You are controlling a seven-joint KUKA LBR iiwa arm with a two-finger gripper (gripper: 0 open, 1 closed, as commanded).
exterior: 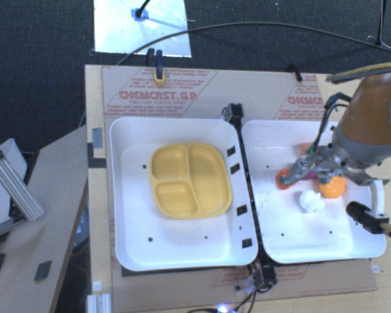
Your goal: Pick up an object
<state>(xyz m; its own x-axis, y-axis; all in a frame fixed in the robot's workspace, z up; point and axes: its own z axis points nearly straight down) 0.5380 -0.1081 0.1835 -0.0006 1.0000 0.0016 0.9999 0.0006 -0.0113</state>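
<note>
Where the counter (182,90) shows its brown printed sheet, two shallow white bins sit side by side, their inner walls touching along the middle. Largest in them is a yellow plate (189,180), which lies flat at the centre of the left bin (133,230), clear of all four walls. It is divided into three compartments, and nothing lies in any of them.

Over the right edge of the right bin (293,237) the grey and orange arm (371,119) reaches in, with the gripper (300,173) low over the bin's middle, toward its far wall. Whether the gripper is spread or pressed together cannot be told from this slant.

Three small things lie in the right bin, all near its centre. An orange ball (334,188) rests just beside the gripper, toward the right wall. A white lump (311,201) lies just beside the ball, toward the near wall. A red piece (283,177) sits at the gripper's tip, on the side toward the left bin; contact cannot be judged.
</note>
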